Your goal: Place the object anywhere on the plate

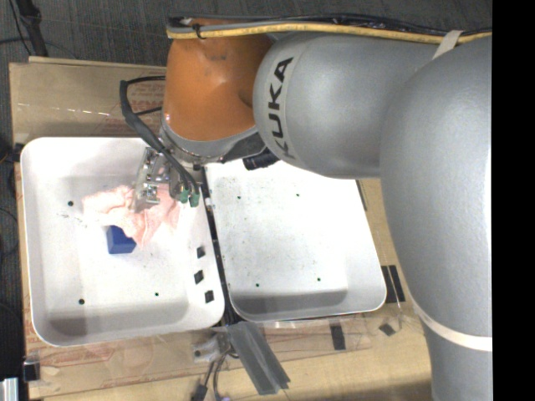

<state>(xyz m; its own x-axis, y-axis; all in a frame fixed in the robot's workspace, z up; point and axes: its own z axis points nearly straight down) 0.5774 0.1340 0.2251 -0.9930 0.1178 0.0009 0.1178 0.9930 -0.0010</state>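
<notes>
blue block [119,241] — left bin [50,307] (beside pink cloth [138,209])

The arm [359,98] was cut off by the upper and right edges of the frame, and its bulk hid the upper part of the right bin [301,299], including that bin's far rim. The orange band [209,82] covered the far rim of the left bin [50,249] near the centre of the frame. The gripper [152,189] was small and partly masked by the wrist above it; the spacing of its fingers could not be made out. The pink plate [138,211] lay partly under the gripper, its outline unclear. The blue object [119,241] was too small for its shape to be determined.
</notes>
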